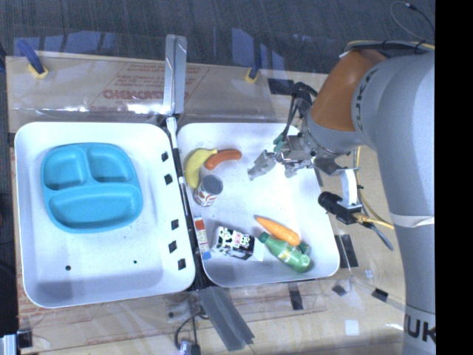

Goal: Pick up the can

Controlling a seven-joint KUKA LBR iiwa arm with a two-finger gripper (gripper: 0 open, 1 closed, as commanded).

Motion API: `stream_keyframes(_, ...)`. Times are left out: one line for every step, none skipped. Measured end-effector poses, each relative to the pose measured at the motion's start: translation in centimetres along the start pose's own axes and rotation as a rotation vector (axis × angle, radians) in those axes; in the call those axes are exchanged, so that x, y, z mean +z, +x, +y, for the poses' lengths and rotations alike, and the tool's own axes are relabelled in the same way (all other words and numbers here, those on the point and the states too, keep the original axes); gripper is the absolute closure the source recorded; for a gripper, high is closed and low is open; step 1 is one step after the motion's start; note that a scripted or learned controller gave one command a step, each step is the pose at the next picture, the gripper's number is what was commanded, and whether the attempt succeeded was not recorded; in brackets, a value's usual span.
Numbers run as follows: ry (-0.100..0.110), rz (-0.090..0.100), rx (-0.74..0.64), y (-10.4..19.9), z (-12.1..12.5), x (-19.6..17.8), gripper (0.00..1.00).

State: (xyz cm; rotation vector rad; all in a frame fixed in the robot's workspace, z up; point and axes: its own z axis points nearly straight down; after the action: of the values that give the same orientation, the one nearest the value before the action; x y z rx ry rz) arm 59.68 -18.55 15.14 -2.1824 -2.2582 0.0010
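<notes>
While the grey KUKA arm (392, 124) reaches in from the right, its end effector (267, 163) hangs over the upper middle of the right bin (318, 220), fingers slightly parted w/ nothing between them. The can (208, 190) sits near that bin's left wall, lying tilted w/ its grey end facing up and to the right, well apart from the end effector and just below a yellow banana (194, 166). An orange sausage-shaped toy (223, 157) touches the banana's upper right. Toward the bin's front: a black-and-white patterned box (235, 243), then a carrot (278, 230) resting against a green bottle (288, 254), approx. side by side. Left bin (44, 287) holds a blue sectioned tray (90, 185) in its upper half. Both bins sit on the worktop (89, 80), which has a clear plastic sheet w/ red print behind them.
</notes>
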Motion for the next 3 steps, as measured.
stream_keyframes(0.001,0.000,-0.064,-1.9,6.0,6.0,0.00)
stream_keyframes(0.002,0.000,-0.004,-2.4,-1.5,6.0,0.00)
stream_keyframes(0.004,0.002,0.083,1.2,-1.0,6.0,0.00)
